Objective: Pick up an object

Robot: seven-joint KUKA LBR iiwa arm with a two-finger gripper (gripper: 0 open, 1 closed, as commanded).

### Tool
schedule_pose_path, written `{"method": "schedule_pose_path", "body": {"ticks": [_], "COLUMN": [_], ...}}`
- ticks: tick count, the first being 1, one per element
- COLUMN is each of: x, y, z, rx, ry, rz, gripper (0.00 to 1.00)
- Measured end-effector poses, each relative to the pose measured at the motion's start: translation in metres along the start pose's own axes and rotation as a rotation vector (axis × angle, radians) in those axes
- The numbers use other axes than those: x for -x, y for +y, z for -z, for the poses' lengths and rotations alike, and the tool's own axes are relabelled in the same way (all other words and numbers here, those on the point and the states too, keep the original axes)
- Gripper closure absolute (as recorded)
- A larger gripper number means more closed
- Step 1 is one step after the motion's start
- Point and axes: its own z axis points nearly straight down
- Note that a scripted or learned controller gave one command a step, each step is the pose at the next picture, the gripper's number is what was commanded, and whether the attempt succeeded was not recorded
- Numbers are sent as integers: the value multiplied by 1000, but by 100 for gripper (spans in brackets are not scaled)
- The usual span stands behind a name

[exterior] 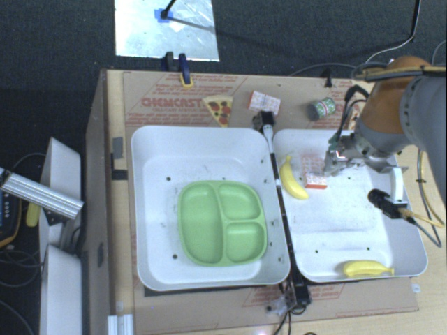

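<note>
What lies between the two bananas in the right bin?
In the camera view, bare white bin floor separates the upper banana from the lower banana; the small red-and-white packet sits beside the upper one.

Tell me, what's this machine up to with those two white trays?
A grey robot arm reaches in from the right over the right bin. Its gripper hangs low near a small red-and-white packet, beside a banana at the bin's left wall. Whether it holds anything can't be told. A second banana lies near the front edge. The left bin holds a green divided plate.
</note>
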Motion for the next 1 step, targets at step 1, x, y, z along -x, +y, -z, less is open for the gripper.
{"method": "schedule_pose_path", "body": {"ticks": [1], "x": [34], "y": [-44], "z": [18], "rx": [-8], "ry": [1], "rz": [-3], "gripper": [100]}}
